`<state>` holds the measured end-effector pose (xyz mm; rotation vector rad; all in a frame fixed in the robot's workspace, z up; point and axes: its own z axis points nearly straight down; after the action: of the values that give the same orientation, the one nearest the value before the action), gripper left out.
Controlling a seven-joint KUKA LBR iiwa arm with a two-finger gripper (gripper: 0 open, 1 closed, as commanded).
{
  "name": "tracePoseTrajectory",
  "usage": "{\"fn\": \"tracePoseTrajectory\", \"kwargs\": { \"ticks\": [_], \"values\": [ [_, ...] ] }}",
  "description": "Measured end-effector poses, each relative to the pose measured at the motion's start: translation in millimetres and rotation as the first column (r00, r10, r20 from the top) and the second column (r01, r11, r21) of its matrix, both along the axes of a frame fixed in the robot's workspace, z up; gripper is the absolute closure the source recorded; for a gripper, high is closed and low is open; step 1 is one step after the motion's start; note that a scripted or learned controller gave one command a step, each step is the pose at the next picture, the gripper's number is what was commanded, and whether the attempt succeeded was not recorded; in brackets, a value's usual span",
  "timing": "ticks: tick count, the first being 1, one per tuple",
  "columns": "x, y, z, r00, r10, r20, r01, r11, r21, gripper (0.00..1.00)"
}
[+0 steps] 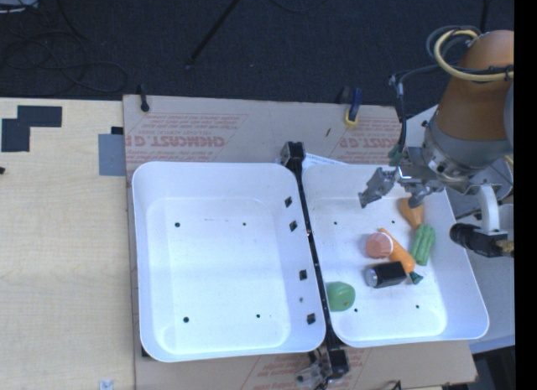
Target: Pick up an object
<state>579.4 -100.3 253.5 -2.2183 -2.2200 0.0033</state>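
Note:
My gripper (395, 189) hangs over the back of the right bin (457, 317), open, with nothing between its fingers. Just under its right finger lies an orange piece (409, 212). Toward the front, apart from the gripper, a pink round thing (377, 246) touches an orange carrot-shaped thing (401, 254). A green ridged piece (422, 244) lies to their right. A black cylinder (386, 275) lies on its side just in front of them. A green round thing (340, 296) rests against the bin's left wall near the front.
The left bin (151, 212) stands beside the right one, with a black divider strip (304, 237) between them. Both sit on a cardboard sheet (210, 132). The arm's orange band (482, 70) rises at the right.

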Motion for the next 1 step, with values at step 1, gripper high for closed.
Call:
{"fn": "tracePoseTrajectory", "kwargs": {
  "ticks": [1],
  "values": [
    [67.8, -30.9, 125.2, 1.0, 0.003, 0.019, -0.003, 1.0, -0.006, 0.0]
  ]
}}
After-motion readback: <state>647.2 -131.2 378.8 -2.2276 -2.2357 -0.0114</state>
